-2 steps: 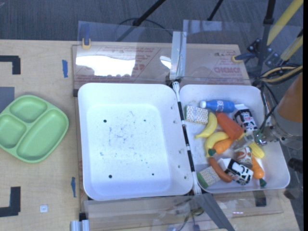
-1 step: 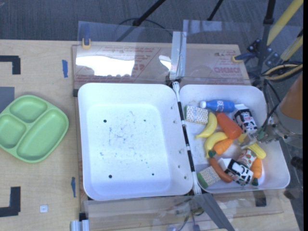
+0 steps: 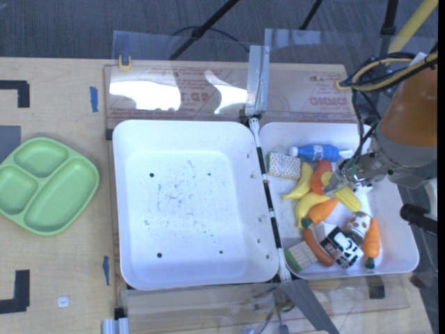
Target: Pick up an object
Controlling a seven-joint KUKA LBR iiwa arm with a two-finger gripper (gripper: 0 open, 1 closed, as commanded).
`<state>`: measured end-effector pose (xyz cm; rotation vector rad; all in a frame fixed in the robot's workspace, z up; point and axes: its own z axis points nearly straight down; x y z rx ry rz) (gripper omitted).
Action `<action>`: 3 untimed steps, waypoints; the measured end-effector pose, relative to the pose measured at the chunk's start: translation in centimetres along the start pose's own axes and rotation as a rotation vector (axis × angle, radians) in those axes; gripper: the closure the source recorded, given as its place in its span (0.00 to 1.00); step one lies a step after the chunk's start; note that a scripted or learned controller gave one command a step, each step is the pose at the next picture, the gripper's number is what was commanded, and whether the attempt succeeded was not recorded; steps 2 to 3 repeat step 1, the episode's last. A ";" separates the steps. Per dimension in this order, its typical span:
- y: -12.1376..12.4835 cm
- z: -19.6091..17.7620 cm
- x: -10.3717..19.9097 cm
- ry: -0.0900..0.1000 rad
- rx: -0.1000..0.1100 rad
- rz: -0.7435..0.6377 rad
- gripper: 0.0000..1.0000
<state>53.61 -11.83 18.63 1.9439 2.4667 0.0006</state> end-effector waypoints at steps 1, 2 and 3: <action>-2.2 -5.6 0.1 -0.001 -0.001 0.096 1.00; -2.2 -5.6 0.1 -0.001 -0.001 0.096 1.00; -2.2 -5.6 0.1 -0.001 -0.001 0.096 1.00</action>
